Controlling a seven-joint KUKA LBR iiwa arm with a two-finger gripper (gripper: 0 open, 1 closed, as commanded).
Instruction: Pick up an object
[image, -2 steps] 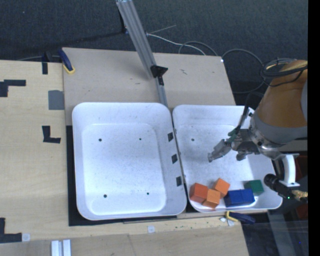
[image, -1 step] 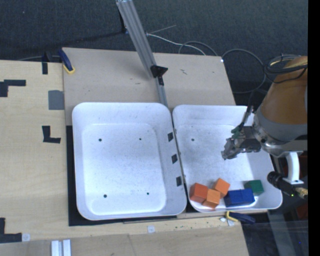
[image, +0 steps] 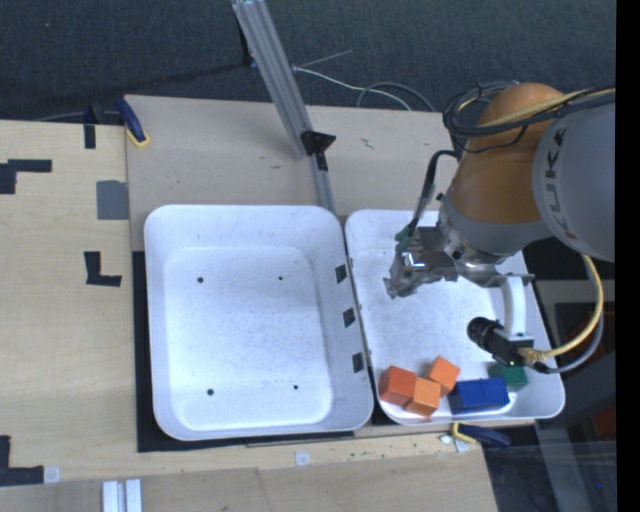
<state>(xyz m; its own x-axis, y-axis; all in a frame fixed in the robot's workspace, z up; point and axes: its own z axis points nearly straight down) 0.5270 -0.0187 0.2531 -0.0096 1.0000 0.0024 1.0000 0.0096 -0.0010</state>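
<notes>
Well, start your scan at the left bin (image: 240, 330): its white floor offers nothing to pick, so keep the arm out of it. Across the shared rims lies the right bin (image: 440, 320), and every candidate sits there, bunched against its near wall. The gripper (image: 403, 283) hangs over the upper left part of that bin, above bare floor and well apart from the objects. At this angle you cannot tell whether the claw is released or clenched, and nothing shows in its grasp. So treat the step in hand as the approach, with the pick itself not yet begun. Below the gripper, three orange blocks (image: 399, 384) crowd together, touching or nearly so. A descent into that cluster will probably nudge a neighbour rather than close cleanly. You do better to choose the leftmost one, whose outer side looks free. Just right of them lies the blue block (image: 478, 396), longer and flatter, close to the bin's near rim. If you take it, span its short side and mind the wall. Farthest right, a small green piece (image: 515, 377) is partly hidden by the robot's own hardware, so it seems the poorest choice.
</notes>
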